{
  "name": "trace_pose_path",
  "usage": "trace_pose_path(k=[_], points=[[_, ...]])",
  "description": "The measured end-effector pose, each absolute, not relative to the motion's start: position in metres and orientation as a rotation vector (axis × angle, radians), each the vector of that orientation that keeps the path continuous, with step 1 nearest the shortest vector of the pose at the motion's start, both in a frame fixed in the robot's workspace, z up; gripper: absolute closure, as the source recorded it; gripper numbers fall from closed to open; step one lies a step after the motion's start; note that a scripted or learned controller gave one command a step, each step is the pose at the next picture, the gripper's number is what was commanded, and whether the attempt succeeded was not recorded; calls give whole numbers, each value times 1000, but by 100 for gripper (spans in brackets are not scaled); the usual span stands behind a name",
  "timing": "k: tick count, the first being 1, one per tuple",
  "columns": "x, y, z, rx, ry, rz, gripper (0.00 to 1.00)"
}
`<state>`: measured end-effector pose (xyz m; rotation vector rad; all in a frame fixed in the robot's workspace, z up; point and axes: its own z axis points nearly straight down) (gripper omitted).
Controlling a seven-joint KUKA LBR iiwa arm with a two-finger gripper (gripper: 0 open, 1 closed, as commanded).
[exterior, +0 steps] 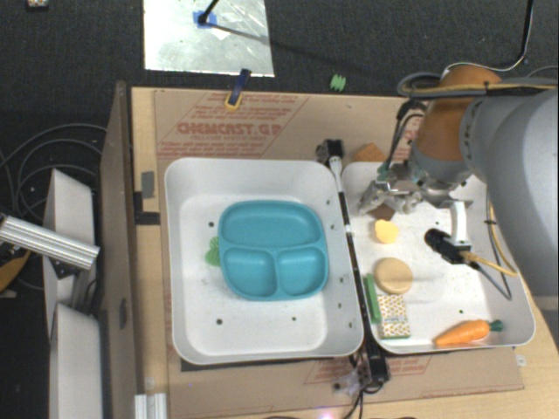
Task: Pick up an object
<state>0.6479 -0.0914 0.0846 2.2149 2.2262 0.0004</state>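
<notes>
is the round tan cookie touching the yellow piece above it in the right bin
Apart. The camera view shows a strip of white bin floor between the round tan cookie and the small yellow piece above it.

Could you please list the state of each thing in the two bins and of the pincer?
Blue divided tray: lying flat in left bin.
Yellow piece: loose in right bin.
Round tan disc: lying flat.
Carrot: on its side by the front rim.
Pincer: low over right bin.
</notes>
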Motion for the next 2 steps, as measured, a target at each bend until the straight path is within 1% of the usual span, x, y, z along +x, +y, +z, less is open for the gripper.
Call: trace_pose_path(k=[1, 2], points=[[634, -96, 84, 2221, 2222, -1, 0], [632, -90, 85, 2217, 2224, 0, 0]])
